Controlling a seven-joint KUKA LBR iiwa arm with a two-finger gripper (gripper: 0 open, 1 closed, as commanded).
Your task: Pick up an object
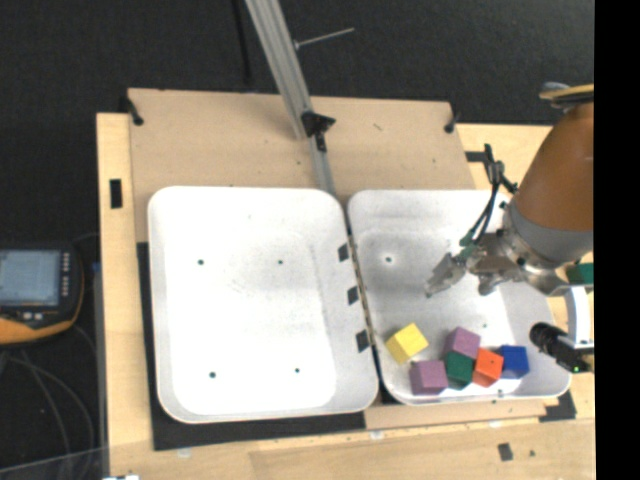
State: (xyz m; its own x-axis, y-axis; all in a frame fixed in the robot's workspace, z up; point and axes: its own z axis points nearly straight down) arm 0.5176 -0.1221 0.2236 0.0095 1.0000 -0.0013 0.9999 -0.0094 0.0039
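A grey and orange robot arm reaches over the right bin (400,218) on a wooden table (200,138). Its tool (462,272) hovers above bare bin floor, fingers spread open, holding nothing. The blocks cluster along the bin's near edge: a yellow block (407,343) slightly apart, then purple (428,376), green (459,368), orange (488,366) and blue (513,360) packed tightly. That crowding looks risky; descending fingers could land on a neighbouring block or push the pile against the wall rather than closing around one.
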